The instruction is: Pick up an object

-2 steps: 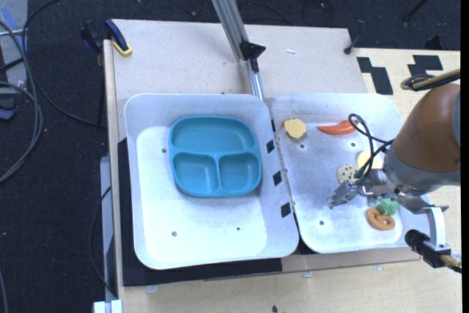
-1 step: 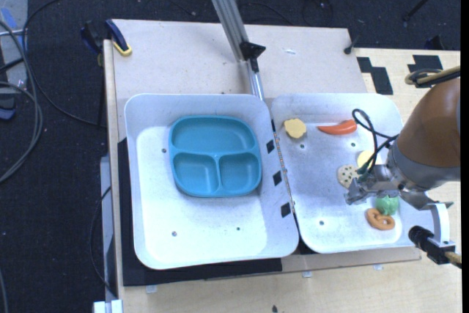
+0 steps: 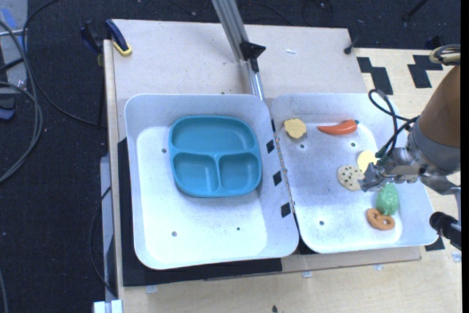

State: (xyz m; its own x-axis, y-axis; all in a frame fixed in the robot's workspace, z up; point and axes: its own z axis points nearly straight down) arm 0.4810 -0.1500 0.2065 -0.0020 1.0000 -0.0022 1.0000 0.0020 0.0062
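- Camera view looks down at a slant on a bench (image 3: pixel 220 55) that bears two shallow white bins side by side.
- Left bin (image 3: pixel 146 157) holds a blue divided plate (image 3: pixel 215 155), lying flat in the upper middle of the bin, with one long compartment at the far side and two smaller ones at the near side.
- Right bin (image 3: pixel 322 179) holds several small toy foods, all in its right half.
- A yellow lump (image 3: pixel 295 129) lies near the bin's upper left, just right of the seam between the two bins.
- An orange-red pepper (image 3: pixel 338 128) lies on its side beside the yellow lump, toward the right.
- A pale yellow piece (image 3: pixel 366 159) sits lower down, partly hidden by the arm's wrist parts.
- A tan cookie with dark spots (image 3: pixel 349 176) lies flat, just left of the gripper.
- A green leafy piece (image 3: pixel 388 199) sits just below the gripper, and an orange pretzel (image 3: pixel 380 219) lies right below that, near the bin's front right corner.
- The grey arm (image 3: pixel 440 135) reaches in from the right, and its gripper (image 3: pixel 371 177) hangs low over the right bin between the cookie and the green piece.
- The gripper is too small and dark to judge: I cannot tell how wide it stands or whether it has hold of anything.
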